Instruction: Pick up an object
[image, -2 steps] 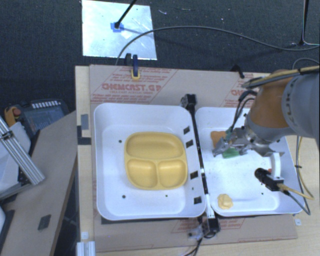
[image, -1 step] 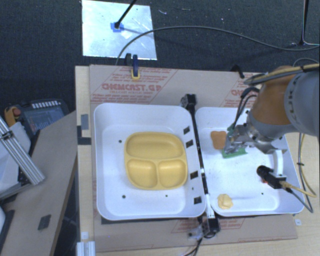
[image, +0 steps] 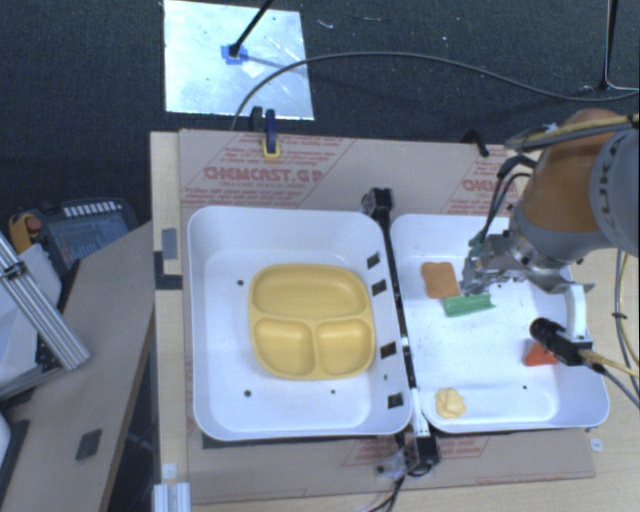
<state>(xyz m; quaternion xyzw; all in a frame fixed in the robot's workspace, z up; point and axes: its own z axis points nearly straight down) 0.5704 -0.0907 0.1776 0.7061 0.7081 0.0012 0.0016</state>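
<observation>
Altogether: one yellow tray (image: 308, 320), four small objects (image: 468, 305), two bins (image: 215, 240).

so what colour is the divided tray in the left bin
Pale yellow, the divided tray has three compartments; seen clearly in the camera view.

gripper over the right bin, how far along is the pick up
Done: the arm has reached into the right bin, and the gripper sits low over the green block, beside the orange piece.
In hand: nothing visibly; the green block lies on the bin floor.
Left: grasp and lift. The red piece and the yellow lump lie untouched, and the yellow tray sits in the left bin.
</observation>
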